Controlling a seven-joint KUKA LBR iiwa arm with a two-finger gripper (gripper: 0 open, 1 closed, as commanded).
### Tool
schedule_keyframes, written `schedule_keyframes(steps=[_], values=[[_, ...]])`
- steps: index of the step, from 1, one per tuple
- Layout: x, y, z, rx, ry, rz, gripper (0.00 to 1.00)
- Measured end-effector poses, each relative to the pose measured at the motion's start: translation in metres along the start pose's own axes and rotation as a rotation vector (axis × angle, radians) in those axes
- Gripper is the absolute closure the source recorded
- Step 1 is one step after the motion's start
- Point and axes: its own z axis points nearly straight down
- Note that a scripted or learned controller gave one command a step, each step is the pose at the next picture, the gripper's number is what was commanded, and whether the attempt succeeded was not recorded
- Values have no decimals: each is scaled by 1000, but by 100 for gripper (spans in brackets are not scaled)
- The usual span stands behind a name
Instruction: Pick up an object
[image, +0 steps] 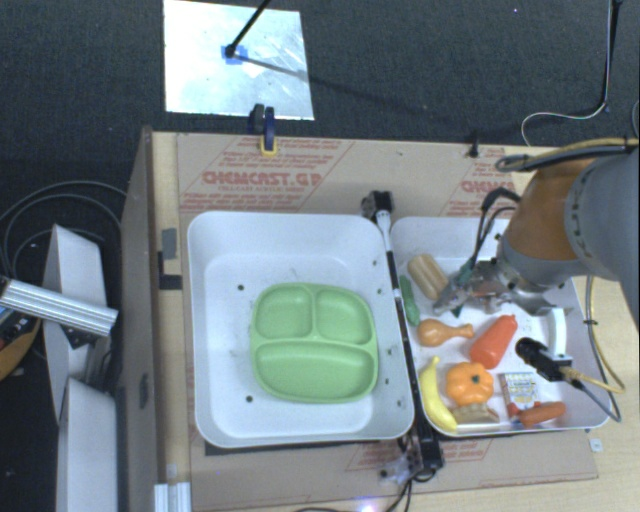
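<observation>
Toys crowded the right bin (400, 240): a tan wooden cylinder (427, 274) at its upper left, just beside the gripper (462, 292), with a small orange gourd (443, 332), a carrot (493, 341), a banana (434, 392) and a pumpkin (469, 382) lower down. I couldn't make out the gripper's opening or any catch. Probably it was lining up on the cylinder. A green divided plate (315, 342) lay in the left bin (215, 300).

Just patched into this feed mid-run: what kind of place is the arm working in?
Probably a robotics lab test bench, not a kitchen: two white bins sit on a cardboard-lined bench, one holding a green divided plate, the other toy food like a small pumpkin, with loose cables around.
</observation>
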Motion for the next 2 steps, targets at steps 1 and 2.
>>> schedule_keyframes(steps=[1, 2], values=[[-2, 37, -5, -10, -4, 2, 0], [-2, 37, -15, -10, -3, 1, 100]])
